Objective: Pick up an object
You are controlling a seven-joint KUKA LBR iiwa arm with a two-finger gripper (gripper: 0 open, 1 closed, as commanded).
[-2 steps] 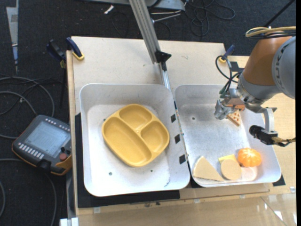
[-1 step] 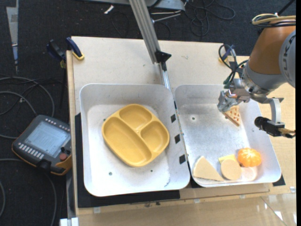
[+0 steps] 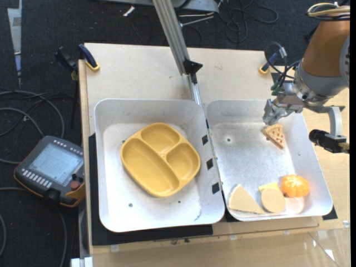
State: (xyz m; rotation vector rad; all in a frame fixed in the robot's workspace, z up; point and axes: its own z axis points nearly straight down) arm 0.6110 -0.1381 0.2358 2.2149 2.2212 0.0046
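My gripper (image 3: 272, 115) hangs over the far right part of the right bin (image 3: 245, 149), just up and left of a small tan waffle-patterned wedge (image 3: 275, 135) that lies on the bin floor. At the bin's near side lie an orange fruit (image 3: 294, 186), a pale cheese-like wedge (image 3: 243, 200) and a round tan slice (image 3: 273, 200). Nothing is visibly between the fingers.
A yellow divided plate (image 3: 160, 158) lies in the left bin (image 3: 111, 149). A slanted metal pole (image 3: 175, 32) crosses the bench's back to the divider between the bins. Clamps sit at the bench's far corners. A teach pendant (image 3: 51, 170) lies left of the bench.
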